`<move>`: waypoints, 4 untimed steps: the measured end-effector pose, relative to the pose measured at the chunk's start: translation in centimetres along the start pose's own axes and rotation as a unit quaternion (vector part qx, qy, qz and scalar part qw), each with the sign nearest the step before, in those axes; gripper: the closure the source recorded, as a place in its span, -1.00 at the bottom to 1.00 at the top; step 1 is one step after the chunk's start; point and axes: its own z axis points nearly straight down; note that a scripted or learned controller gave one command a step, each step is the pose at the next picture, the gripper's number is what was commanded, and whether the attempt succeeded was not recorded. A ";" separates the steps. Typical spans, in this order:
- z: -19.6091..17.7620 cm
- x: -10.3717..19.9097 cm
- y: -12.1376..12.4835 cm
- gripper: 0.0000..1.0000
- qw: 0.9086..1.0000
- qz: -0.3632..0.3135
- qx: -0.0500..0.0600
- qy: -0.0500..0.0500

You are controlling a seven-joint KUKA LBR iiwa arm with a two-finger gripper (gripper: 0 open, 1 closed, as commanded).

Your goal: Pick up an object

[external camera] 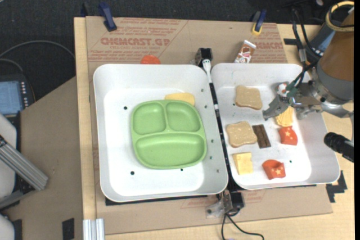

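Over the right bin [315, 73], the arm's pincer [279, 108] (grip unclear, cannot tell) hovers by the orange wedge [286, 117].

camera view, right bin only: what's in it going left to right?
bread slice → cheese square → second bread slice → chocolate bar → red piece → orange wedge, by the gripper → second red piece.

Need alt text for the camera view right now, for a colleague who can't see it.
The gripper hangs low in the right bin, over toy food: two bread slices, cheese, a chocolate bar, red pieces. The left bin holds a green divided plate with a pale yellow piece behind it.
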 end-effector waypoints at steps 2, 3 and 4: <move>13.3 -1.4 1.7 -1.00 1.000 0.000 -0.013 -0.007; 12.5 -1.3 1.6 1.00 1.000 0.001 -0.012 -0.005; 12.6 -1.3 1.5 -1.00 1.000 0.001 -0.011 -0.005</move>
